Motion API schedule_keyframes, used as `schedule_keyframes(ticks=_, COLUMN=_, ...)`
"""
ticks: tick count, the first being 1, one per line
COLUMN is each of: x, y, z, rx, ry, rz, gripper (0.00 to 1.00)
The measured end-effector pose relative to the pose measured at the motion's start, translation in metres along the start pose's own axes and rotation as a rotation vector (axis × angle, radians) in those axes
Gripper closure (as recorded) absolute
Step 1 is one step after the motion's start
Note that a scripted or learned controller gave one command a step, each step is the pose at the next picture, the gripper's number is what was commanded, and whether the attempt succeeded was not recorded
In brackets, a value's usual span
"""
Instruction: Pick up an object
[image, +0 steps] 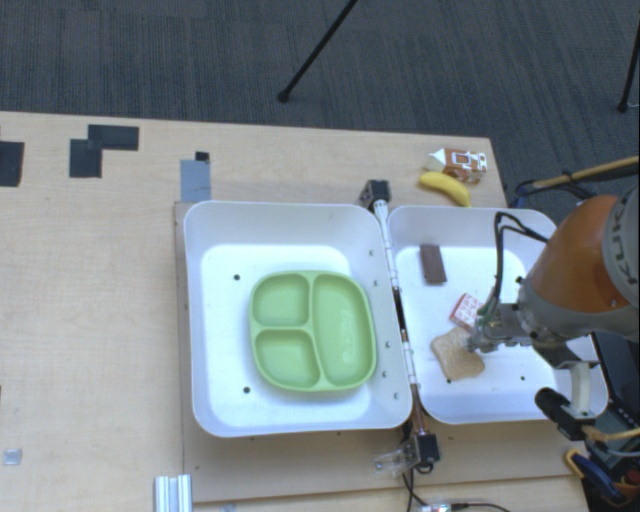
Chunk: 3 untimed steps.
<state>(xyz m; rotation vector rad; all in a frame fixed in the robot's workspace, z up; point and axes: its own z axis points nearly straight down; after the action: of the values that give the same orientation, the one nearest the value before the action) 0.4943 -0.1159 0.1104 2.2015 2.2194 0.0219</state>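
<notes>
- Camera view: the gripper (484, 335) hangs low in the right bin (520, 400), at the tan bread slice (457, 355); whether it grips, I cannot tell.
- A green divided plate (312, 331) fills the left bin (215, 300).

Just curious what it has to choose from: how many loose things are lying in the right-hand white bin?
3: a dark brown bar near the back, a red-and-white packet mid-bin, and a tan slice nearer the front, beside the hand. The arm may hide more.
</notes>
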Motion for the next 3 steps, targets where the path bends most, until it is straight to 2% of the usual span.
schedule_keyframes(ticks=1, x=0.000, y=0.000, z=0.000, rx=0.000, ry=0.000, rz=0.000, gripper=0.00)
schedule_keyframes(ticks=2, x=0.000, y=0.002, z=-0.011, rx=-0.003, ry=0.000, rz=-0.003, gripper=1.00)
schedule_keyframes(ticks=3, x=0.000, y=0.002, z=-0.010, rx=-0.003, ry=0.000, rz=-0.003, gripper=0.00)
